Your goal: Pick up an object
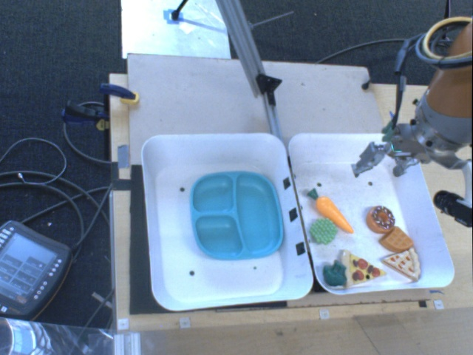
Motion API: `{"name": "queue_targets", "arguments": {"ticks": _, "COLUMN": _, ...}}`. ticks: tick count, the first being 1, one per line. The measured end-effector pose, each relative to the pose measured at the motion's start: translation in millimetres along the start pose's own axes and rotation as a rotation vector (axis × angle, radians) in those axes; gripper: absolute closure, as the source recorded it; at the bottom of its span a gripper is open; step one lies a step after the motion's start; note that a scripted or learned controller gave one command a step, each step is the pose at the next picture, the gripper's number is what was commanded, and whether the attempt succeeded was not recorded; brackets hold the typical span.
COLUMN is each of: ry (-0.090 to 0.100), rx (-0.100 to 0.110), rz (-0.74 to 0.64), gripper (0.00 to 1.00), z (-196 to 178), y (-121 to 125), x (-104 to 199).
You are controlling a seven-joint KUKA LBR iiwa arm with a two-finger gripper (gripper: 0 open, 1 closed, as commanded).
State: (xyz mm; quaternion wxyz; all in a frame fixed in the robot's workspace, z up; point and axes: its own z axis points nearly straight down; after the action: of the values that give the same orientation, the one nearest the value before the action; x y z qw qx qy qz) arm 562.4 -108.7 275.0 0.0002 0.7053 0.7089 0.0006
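My gripper (384, 161) hangs over the back of the right bin (436, 220), its two grey fingers spread open with nothing between them. Below it in that bin lie toy foods: an orange carrot (331, 211), a green round piece (323, 231), a chocolate donut (381, 219), a waffle (397, 239), a sandwich wedge (403, 262), a pizza slice (361, 268) and a dark green piece (334, 274). The carrot is the closest to the gripper, to its lower left.
The left bin (166, 272) holds a blue divided plate (236, 214). A slanted metal pole (244, 35) crosses the back of the bench. Cables and a handheld pendant (26, 265) lie on the floor at left. Clamps (103, 102) sit at the bench's left edge.
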Motion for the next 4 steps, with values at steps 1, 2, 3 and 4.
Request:
{"name": "queue_targets", "arguments": {"ticks": 1, "ry": 0.000, "rx": -0.001, "rz": 0.002, "gripper": 0.00, "z": 0, "y": 0, "x": 0}}
{"name": "queue_targets", "arguments": {"ticks": 2, "ry": 0.000, "rx": 0.003, "rz": 0.006, "gripper": 0.00, "z": 45, "y": -7, "x": -3}}
{"name": "queue_targets", "arguments": {"ticks": 3, "ry": 0.000, "rx": 0.006, "rz": 0.006, "gripper": 0.00, "z": 107, "y": -6, "x": -7}}
{"name": "queue_targets", "arguments": {"ticks": 4, "ry": 0.001, "rx": 0.005, "rz": 0.006, "gripper": 0.00, "z": 163, "y": -6, "x": 3}}
